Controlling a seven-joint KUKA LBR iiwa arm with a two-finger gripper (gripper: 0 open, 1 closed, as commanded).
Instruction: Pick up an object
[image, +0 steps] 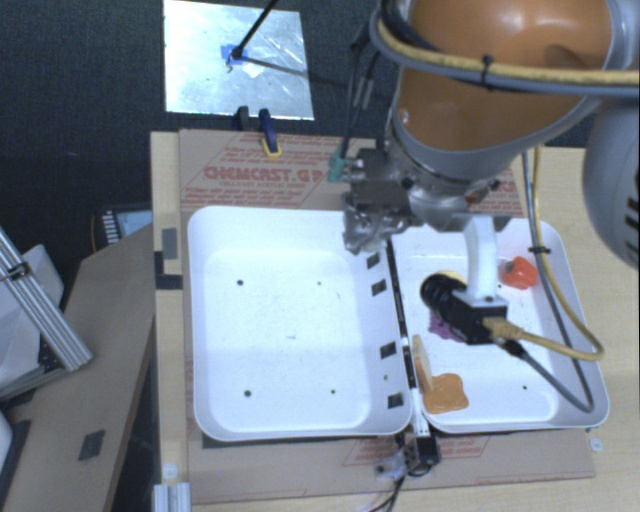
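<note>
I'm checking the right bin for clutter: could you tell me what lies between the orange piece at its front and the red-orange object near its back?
In the camera view, the black device on the arm sits between the orange piece and the red-orange object, over something purple.

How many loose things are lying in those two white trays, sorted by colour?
Orange: 2, the flat piece near the front of the right tray and the red-orange piece by its far side.
Purple: 1, a piece partly hidden under the arm's hardware.
Yellow: 1, a sliver behind that hardware.
Total: 4, counting what I can see.

Grey arm (480, 150) (orange band, yellow cables)
</note>
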